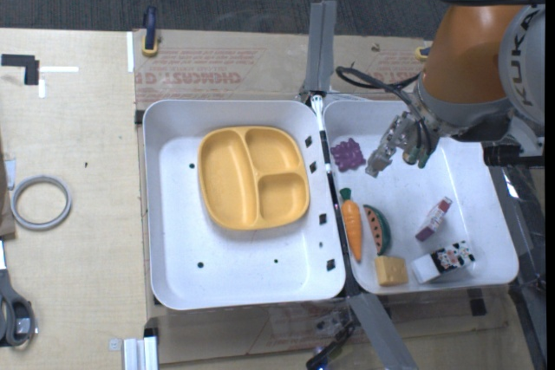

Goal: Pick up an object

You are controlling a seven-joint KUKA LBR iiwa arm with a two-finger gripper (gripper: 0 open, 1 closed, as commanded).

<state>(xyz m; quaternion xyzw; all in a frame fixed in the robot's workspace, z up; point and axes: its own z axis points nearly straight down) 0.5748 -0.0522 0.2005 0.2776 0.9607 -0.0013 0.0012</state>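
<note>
My gripper [401, 153] hangs above the back of the right bin [486, 212], with nothing between its open fingers. Purple grapes [349, 154] lie just to its left on the bin floor. Further forward lie an orange carrot [351, 223] and a watermelon slice [376, 228] side by side. A yellow cheese block [392, 270] sits at the front, next to a black-and-white cow-patterned carton [444, 262]. A small pink and white packet [433, 218] lies toward the right.
The left bin [173, 264] holds a yellow divided plate [254, 177]. A metal divider [320, 48] runs between the bins. On the bench at the left lie a roll of tape [37, 202] and scissors [16, 321].
</note>
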